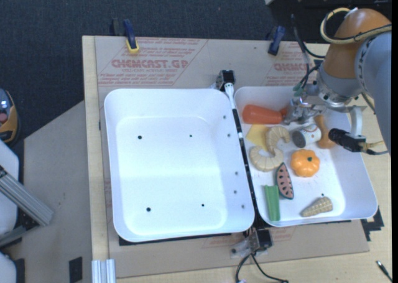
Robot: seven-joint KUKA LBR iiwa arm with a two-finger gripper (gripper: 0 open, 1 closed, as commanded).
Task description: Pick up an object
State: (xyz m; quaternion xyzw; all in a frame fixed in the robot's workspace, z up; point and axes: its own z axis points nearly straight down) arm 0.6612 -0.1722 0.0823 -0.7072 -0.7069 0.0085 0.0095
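Tan ridged cone-shaped toy (316,206) sits nearest. Hand (301,115), grip state can't tell, hangs over crowded bin; could snag orange carrot-shaped toy (262,114) or miss.

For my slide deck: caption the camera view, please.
Gripper lowered among toy foods in the right bin, beside the carrot; left bin alongside.

The grey arm (373,58) comes in from the right, its orange band (354,36) sitting high above the wrist. The wrist bends down over the far end of the right bin (367,182), and the gripper (301,114) hangs low there, just above that bin's floor.
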